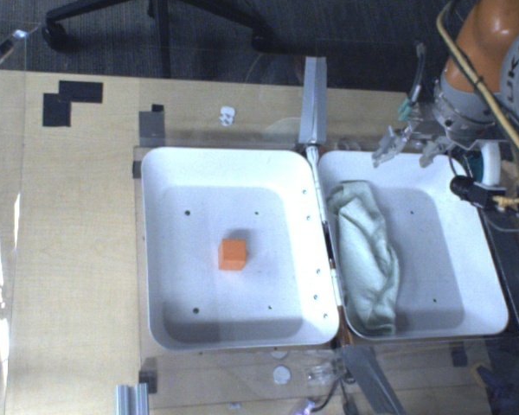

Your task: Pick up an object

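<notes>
Jaws (408,148) spread wide, nothing between them, above the right bin's (493,292) far edge. Orange block (233,254) in left bin (156,232). Pale cloth (368,258) in right bin.

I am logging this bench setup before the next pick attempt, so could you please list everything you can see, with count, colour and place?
Block: one, orange, near the middle of the left bin's floor.
Cloth: one, pale grey-white, crumpled along the left side of the right bin.
Bins: two, white, shallow, side by side; left bin, right bin.
Bench: one, light wood, under both bins.
Tape patches: black, on the bench at upper left.
Chair base: one, black, on the dark floor beyond the bench.
Arm: one, grey with orange band, upper right.
Gripper: one, metallic, above the right bin's far edge, apart from the cloth.
</notes>
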Controlling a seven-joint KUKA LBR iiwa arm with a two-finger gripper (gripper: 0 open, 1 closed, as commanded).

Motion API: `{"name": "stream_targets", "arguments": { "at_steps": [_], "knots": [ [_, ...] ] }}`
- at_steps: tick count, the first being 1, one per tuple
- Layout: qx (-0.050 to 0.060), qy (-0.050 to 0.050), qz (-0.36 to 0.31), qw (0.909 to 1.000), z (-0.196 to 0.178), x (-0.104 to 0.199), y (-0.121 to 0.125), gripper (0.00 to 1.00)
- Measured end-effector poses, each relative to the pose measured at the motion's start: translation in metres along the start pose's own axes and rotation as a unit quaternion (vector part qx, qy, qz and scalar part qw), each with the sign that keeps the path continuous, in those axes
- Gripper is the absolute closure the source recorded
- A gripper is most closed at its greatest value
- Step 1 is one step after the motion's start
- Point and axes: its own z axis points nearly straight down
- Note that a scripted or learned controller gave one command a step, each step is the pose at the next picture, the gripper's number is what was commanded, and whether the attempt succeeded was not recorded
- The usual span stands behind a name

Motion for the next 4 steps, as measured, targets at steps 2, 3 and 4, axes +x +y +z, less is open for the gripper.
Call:
{"name": "stream_targets", "arguments": {
  "at_steps": [2,3,4],
  "knots": [
    [-0.003,0.000,-0.087,0.9962,0.105,-0.008,0.019,1.00],
    [-0.002,0.000,0.007,1.0000,0.012,0.029,0.017,1.00],
    [0.000,0.000,0.117,0.9931,0.014,0.038,0.011,1.00]
  ]
}}
